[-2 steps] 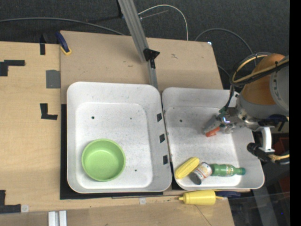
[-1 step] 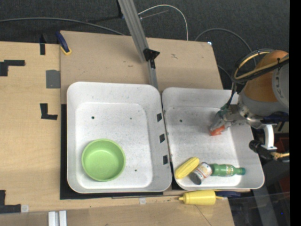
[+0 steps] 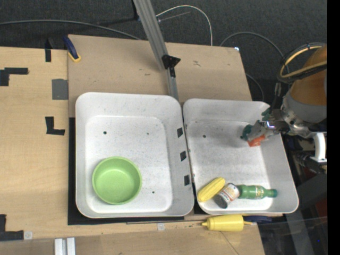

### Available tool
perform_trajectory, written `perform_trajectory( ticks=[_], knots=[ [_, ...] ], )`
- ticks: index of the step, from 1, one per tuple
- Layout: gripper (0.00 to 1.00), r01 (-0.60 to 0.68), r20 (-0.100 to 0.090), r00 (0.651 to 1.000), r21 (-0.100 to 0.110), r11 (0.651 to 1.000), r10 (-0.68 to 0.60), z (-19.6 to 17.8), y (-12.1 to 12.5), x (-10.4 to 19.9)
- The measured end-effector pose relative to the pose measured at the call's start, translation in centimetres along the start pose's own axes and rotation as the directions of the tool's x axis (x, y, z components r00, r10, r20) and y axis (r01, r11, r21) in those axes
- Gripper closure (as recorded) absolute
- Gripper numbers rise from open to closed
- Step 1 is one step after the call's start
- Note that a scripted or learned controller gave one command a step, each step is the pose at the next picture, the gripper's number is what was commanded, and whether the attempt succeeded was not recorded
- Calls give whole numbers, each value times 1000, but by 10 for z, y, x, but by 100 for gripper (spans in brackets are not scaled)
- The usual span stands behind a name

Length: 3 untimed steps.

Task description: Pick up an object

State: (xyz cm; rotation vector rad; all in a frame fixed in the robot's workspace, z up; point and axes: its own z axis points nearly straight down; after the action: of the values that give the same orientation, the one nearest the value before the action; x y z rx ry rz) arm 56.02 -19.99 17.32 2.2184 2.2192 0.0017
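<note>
My gripper (image 3: 261, 128) reaches in from the right over the upper right part of the right bin (image 3: 223, 110). A small green and orange-red object (image 3: 253, 135) sits right at the gripper's tip, and a faint shadow lies on the bin floor to its left. Whether it is gripped is unclear. Along the front of the right bin lie a yellow corn-shaped object (image 3: 211, 188), a small can (image 3: 228, 194) and a green bottle (image 3: 257, 192), close together in a row.
A green bowl (image 3: 117, 180) sits in the left bin (image 3: 127, 102) at its front left. A yellow bottle-shaped object (image 3: 225, 223) lies on the bench just outside the right bin's front rim. A grey pole (image 3: 154, 31) slants over the bench behind the bins.
</note>
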Motion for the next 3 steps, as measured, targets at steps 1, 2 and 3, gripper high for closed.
perform_trajectory(
  ticks=[1,2,3],
  knots=[
    [100,1,0,1000,0,1000,-1,-45,1,0],
    [100,6,-3,1000,3,1000,-6,-55,9,49],
    [100,6,-3,1000,6,1000,-6,-44,16,101]
  ],
)
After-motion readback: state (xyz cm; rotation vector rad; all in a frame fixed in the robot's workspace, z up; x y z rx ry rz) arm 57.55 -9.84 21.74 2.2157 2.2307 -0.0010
